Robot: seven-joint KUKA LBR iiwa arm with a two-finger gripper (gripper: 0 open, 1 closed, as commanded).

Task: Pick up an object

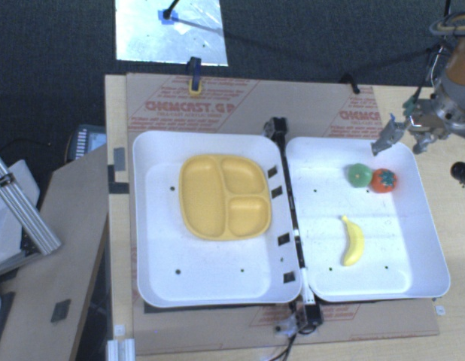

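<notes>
Bench (323,100): a pale board top with red lettering printed across it, set against dark carpeted floor. A square of shiny foil-like sheet (171,21) lies on the floor beyond the bench's far edge, with a small blue bit on it and a dark cable running off. A yellow-and-black clamp (195,77) sits at the bench's far edge. At the near left, a slanted metal rail (22,205) and a grey side surface.

Bins: two, white, shallow, side by side, joined along a dark seam with black clips.

Left bin (153,265): one yellow divided tray (223,196), three compartments, lying flat near the middle.

Right bin (420,269): three items. One green round piece (360,174) and one red tomato-like piece (382,180) with a green top, touching each other near the far right. One yellow banana (353,241), well apart from them, nearer the front, lying lengthwise and curved.

My pincer (404,136): above the far right corner of the right bin, just beyond the green and red pieces, not touching either. Fingers look spread, one pointing toward the bin, nothing between them. Wrist and cables reach in from the right.
</notes>
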